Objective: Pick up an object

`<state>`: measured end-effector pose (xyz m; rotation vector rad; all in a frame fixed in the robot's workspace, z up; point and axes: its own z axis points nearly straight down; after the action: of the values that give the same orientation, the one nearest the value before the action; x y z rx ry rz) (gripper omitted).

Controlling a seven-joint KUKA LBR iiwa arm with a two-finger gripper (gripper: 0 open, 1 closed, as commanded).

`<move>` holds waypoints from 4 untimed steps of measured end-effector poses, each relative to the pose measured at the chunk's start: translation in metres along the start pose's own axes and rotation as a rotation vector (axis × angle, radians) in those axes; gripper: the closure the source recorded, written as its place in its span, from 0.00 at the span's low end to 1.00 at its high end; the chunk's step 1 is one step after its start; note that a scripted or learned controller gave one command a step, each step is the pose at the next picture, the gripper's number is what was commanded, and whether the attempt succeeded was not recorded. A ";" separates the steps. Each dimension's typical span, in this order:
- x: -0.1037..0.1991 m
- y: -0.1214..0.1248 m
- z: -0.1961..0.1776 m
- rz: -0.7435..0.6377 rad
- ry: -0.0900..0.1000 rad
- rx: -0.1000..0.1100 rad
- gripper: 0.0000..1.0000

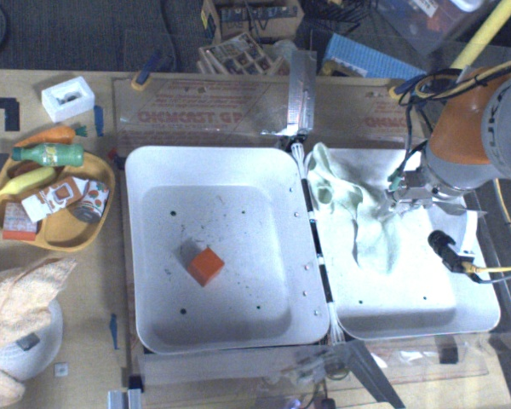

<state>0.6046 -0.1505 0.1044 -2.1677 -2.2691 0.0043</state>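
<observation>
The grey arm with its orange band (460, 139) comes in from the right and hangs over the right bin (409, 309). The claw (403, 198) sits low at the right edge of a crumpled pale green cloth (351, 211). It looks to be touching or just above the fabric. Wrist parts hide the tips, so I cannot tell whether the claw is apart or together, and nothing can be seen clamped in it.

The cloth lies in the far left part of the right bin. It is bunched against the wall shared with the left bin (136, 254) and trails toward the middle of the floor. The near half of that bin's floor is bare white.

In the left bin an orange block (208, 267) rests on the floor, a little left of centre and toward the near side. It is turned so one corner points near, and it casts a small grey shadow on its far left. It is well apart from the claw, with the bin walls between them.

On the tabletop (102, 296) left of the bins stands a yellow bowl (77, 241). It holds a green bottle (51, 154), a banana (21, 181) and some printed packets. A small white box (68, 98) lies beyond the bowl, and a beige towel (21, 301) lies on its near side.
</observation>
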 end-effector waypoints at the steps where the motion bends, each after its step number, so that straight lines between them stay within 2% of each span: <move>1: 0.000 0.000 0.000 0.000 0.000 0.000 0.00; 2: -0.049 0.031 -0.037 0.174 -0.003 -0.004 0.00; 3: 0.016 0.011 0.014 -0.012 -0.005 -0.016 0.00; 4: 0.037 0.044 0.014 -0.160 -0.008 -0.017 0.00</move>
<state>0.6468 -0.1115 0.0901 -1.9904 -2.4485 -0.0073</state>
